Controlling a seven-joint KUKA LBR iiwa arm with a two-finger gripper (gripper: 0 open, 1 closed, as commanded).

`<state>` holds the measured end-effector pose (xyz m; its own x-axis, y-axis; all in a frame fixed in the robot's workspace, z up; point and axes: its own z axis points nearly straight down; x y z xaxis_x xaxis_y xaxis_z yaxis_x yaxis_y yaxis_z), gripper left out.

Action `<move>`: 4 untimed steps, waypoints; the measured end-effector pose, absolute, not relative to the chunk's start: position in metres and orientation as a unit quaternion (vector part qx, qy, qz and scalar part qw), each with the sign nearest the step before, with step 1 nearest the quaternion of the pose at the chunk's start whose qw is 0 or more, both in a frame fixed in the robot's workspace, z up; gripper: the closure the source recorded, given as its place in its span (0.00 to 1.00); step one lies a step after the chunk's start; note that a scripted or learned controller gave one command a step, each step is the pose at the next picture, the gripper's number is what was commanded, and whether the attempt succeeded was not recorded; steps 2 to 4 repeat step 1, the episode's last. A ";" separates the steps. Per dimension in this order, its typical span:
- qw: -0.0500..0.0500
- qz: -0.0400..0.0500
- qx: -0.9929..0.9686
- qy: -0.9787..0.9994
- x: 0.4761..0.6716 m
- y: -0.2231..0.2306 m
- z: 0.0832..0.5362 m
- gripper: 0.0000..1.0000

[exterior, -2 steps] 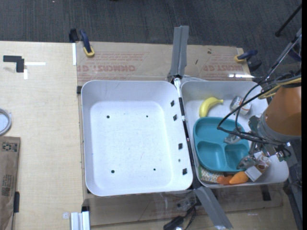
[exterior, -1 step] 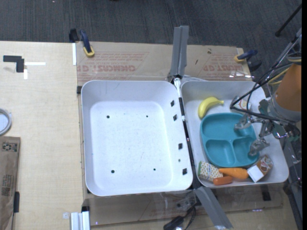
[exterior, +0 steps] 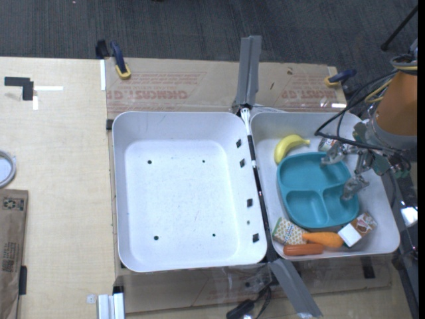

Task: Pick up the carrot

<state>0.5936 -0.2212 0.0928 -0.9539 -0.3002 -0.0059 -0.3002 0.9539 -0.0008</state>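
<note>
- Over the teal tray (exterior: 317, 198), the gripper (exterior: 344, 171) is hanging with its two fingers spread apart and pinching nothing; one fingertip is pointing down near the tray's back rim, the other toward its right edge.
- Judging by that stance, the arm is sitting above the clutter and not yet lined up on its target, since the carrot (exterior: 323, 239) is lying off the tray's front edge, toward the near wall of the right bin (exterior: 385, 244).
- The carrot is resting flat and lengthwise along that wall, probably because the tray is taking up most of the bin floor and crowding the smaller things to the front.
- It is showing as a short, smooth orange stick, tapering slightly toward the left.
- A redder, sausage-like piece (exterior: 302, 250) is lying just in front of it, touching or nearly so.
- A patterned packet (exterior: 287, 231) is sitting at its left end and a small white box (exterior: 350, 234) at its right end, so a clean grasp is looking tight.
- A banana (exterior: 290, 146) is lying behind the tray, well apart from the carrot.
</note>
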 end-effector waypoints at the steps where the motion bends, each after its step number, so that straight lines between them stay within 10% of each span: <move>1: 0.007 -0.001 -0.149 0.989 0.596 -0.222 0.105 1.00; 4: 0.007 -0.001 -0.149 0.989 0.596 -0.222 0.105 1.00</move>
